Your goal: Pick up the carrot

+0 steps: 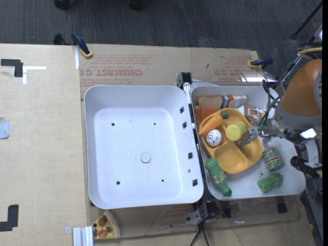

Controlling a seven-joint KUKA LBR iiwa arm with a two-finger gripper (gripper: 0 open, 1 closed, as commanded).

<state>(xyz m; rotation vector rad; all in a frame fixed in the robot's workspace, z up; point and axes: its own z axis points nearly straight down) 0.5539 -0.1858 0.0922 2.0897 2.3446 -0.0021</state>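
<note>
We see the fingers (251,135) low over the yellow divided plate (237,160), at its right rim; whether they are spread or pressed together we cannot tell. The carrot (210,123) lies at the plate's upper left, untouched. Just below it sits a white ball (213,136), right of it a yellow cup (234,131). A green bottle (217,177) lies off the plate's lower left edge.

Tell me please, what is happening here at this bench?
A robot arm reaches into the right bin, which is crowded with toy food. Its end effector is low over the yellow divided plate, near a yellow cup. The carrot lies on the plate's left part, not grasped.
</note>
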